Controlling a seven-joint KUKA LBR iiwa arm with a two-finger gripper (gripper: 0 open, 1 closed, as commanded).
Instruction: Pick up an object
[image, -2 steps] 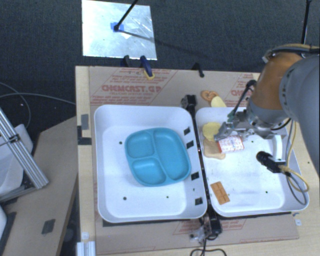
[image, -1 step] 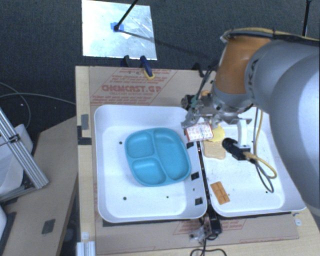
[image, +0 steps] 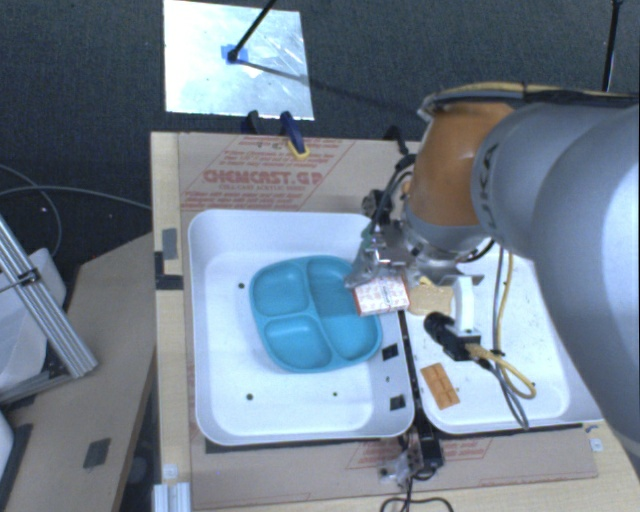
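Observation:
My gripper (image: 372, 272) hangs over the right edge of the left bin (image: 225, 400), just above the rim of a blue divided plate (image: 305, 315). A small white box with a red pattern (image: 382, 296) sits between the fingertips, tilted, and overlaps the plate's edge and the wall between the bins. The gripper is shut on this box. The grey arm with its orange band (image: 455, 160) fills the upper right and hides much of the right bin.
In the right bin (image: 545, 400) a flat orange-brown block (image: 440, 385) lies near the front left corner. A tan piece (image: 430, 299) shows just right of the gripper. Cardboard (image: 265, 175) lies under both bins.

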